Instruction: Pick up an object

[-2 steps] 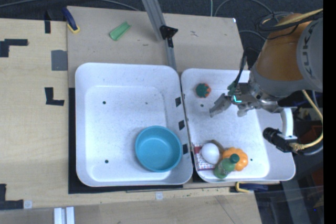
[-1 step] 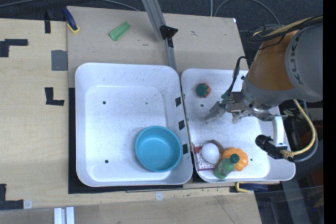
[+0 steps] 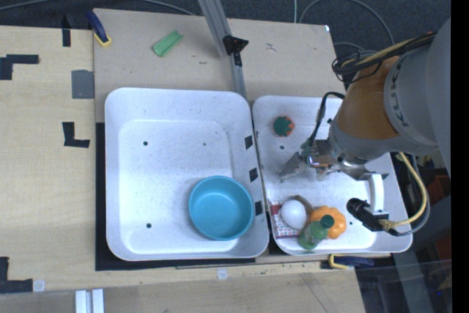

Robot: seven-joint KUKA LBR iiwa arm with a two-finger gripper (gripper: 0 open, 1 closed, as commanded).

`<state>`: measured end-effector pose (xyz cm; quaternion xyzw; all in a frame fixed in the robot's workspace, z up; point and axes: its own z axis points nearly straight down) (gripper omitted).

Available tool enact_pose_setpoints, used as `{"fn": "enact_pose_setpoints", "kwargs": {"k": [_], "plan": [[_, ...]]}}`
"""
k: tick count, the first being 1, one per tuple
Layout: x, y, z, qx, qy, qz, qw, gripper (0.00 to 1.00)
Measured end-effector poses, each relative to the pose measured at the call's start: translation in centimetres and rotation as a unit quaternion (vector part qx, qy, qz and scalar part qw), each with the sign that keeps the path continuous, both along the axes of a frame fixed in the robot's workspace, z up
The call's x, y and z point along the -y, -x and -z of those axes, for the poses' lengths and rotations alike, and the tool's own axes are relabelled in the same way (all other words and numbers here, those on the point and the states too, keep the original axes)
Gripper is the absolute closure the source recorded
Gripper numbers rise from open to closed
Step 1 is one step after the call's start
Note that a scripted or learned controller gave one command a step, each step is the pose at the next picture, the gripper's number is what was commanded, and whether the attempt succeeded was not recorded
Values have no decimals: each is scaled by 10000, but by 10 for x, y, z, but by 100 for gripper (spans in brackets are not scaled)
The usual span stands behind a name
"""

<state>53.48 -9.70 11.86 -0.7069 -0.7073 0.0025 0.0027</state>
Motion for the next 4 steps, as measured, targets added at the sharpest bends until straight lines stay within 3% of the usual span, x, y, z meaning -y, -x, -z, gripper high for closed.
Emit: {"fn": "enact_pose_setpoints", "kwargs": {"k": [1, 2, 4], "plan": [[0, 0, 31, 31, 9, -2, 10000, 0], [-1, 0, 19, 24, -5, -10, 10000, 100], [-2, 3, -75, 53, 5, -5, 10000, 100]]}}
